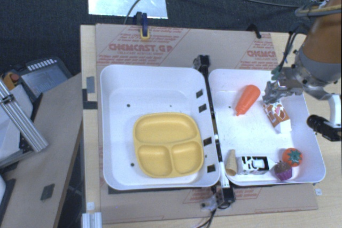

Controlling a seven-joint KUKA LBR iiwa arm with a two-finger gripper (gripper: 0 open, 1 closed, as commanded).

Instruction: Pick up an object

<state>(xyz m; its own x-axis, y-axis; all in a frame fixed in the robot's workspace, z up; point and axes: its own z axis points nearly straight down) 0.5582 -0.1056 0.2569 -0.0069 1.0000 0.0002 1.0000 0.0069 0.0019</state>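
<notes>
In the right bin point(230, 131) lie an orange carrot point(247, 99), a brown-and-white packet point(277, 116), an orange pumpkin-like toy point(292, 157), a purple toy point(282, 171), a black-and-white item point(254, 164) and a tan cone point(231, 162). My gripper point(273, 91) hangs over the bin's far right part, between the carrot and the packet, just above the packet's upper end. Nothing shows between its fingers.
The left bin point(115, 115) holds a yellow divided plate point(168, 144). A black divider with clips point(209, 115) runs between the bins. Cardboard lies under both bins, and a blue-and-yellow clamp point(143, 25) sits at its far edge.
</notes>
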